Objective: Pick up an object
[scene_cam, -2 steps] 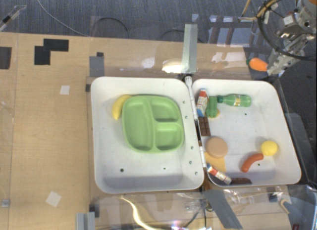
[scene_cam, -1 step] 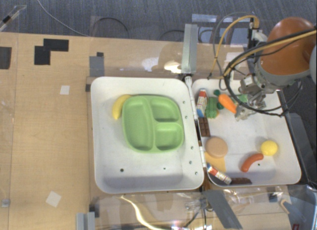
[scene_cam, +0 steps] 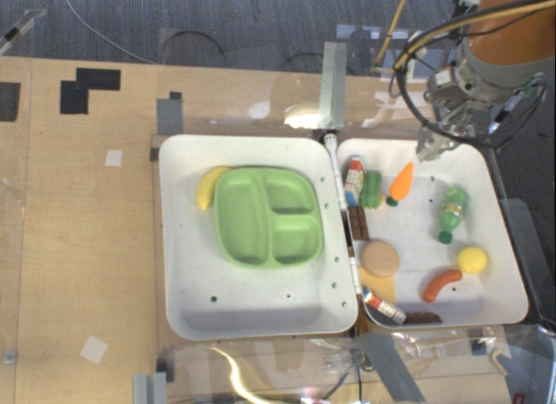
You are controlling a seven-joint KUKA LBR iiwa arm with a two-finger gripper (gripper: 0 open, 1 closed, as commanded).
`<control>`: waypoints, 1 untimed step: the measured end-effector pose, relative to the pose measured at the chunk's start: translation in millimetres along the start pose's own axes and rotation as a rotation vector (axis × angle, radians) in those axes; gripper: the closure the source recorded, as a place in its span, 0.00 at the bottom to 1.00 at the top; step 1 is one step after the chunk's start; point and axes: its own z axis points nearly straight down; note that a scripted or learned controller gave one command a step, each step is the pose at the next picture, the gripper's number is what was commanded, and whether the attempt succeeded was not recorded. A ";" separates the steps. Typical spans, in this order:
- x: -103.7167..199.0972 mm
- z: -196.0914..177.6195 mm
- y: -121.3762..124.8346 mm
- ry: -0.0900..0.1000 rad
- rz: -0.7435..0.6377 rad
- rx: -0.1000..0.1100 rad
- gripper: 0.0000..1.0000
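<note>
The carrot lies in the right bin, far side, tip pointing far-right, long axis slanted. The claw hangs just right of it, its opening unclear; the arm reaches from the far right.

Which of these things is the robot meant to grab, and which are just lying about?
For the job: gripper; carrot, green bottle, lemon, sausage, cookie, pickle in the right bin.

Lying about: green tray, banana, left bin.
</note>
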 end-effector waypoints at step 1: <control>-46.8 -85.8 2.6 -0.001 0.041 0.001 1.00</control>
